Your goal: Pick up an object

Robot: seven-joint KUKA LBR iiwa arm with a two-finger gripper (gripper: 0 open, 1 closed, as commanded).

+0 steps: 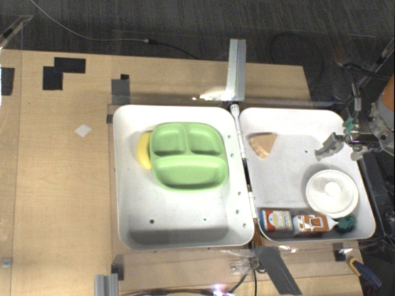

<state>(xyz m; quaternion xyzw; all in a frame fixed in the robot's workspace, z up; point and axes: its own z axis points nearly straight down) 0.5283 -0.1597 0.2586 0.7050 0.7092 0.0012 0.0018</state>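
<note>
We see 2 white bins on the counter (62,184). The left bin (179,224) holds a green divided tray (187,155) with a yellow object (143,151) tucked just under its left edge. The right bin (290,165) holds a tan wedge (263,143) near its upper left, a white round lid-like dish (332,192) toward its right, and a small carton (295,222) lying flat along the near wall, with a dark green item (346,223) just beside the carton's right end.

The tool (336,142) sits at the right edge of the right bin, above the white dish and apart from it. It is too small and side-on for us to tell whether it is open or closed, and we see nothing held in it.

We judge that no object is picked yet, and several risks follow. The dish is the nearest candidate, but it looks wide, smooth and low, so it may slip out of a pinch or be too broad to take at all. The carton lies touching the near wall, so a descent there could strike the rim. The wedge looks thin and flat against the floor, so the tool could close above it. Any descent close to the right wall risks catching that wall too.
</note>
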